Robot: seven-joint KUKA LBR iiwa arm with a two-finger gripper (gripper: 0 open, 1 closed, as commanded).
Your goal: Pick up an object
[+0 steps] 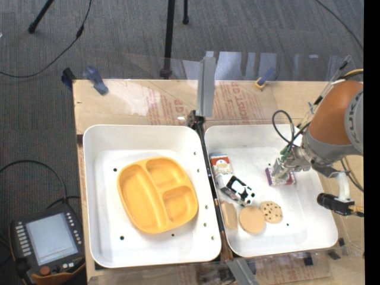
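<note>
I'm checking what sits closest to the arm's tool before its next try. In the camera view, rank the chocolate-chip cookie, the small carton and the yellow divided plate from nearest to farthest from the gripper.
From the gripper, in the right bin:
1. Chocolate-chip cookie, just below it in the same bin, toward the front.
2. Small carton, across the right bin by the divider.
3. Yellow divided plate, far off in the left bin.

faint mirrored red lettering on the bench [178, 103], too blurred to read
</note>
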